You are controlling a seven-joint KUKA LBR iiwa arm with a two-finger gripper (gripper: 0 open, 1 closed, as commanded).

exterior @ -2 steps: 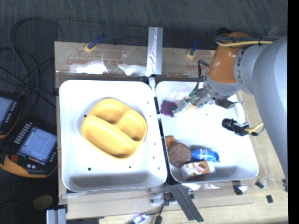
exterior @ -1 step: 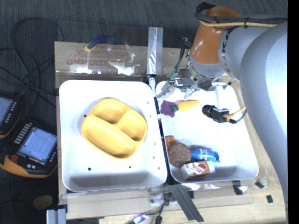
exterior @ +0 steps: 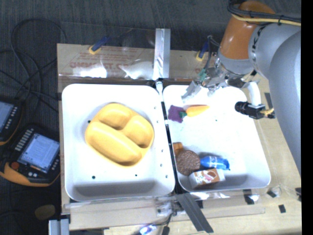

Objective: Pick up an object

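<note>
The right bin holds several small objects. An orange carrot-shaped toy lies near its back left, touching a purple piece. At the front sit a brown round piece, a blue wrapped item and a red-and-white carton. A small orange-brown block rests by the left wall. My gripper hangs over the bin's back edge, just above and behind the carrot toy. It is open, and nothing shows between its fingers.
A large yellow bun-shaped object fills the middle of the left bin. A divider rim separates the bins. A black fitting sticks out from the arm over the right bin's back right. Plastic sheeting lies behind the bins.
</note>
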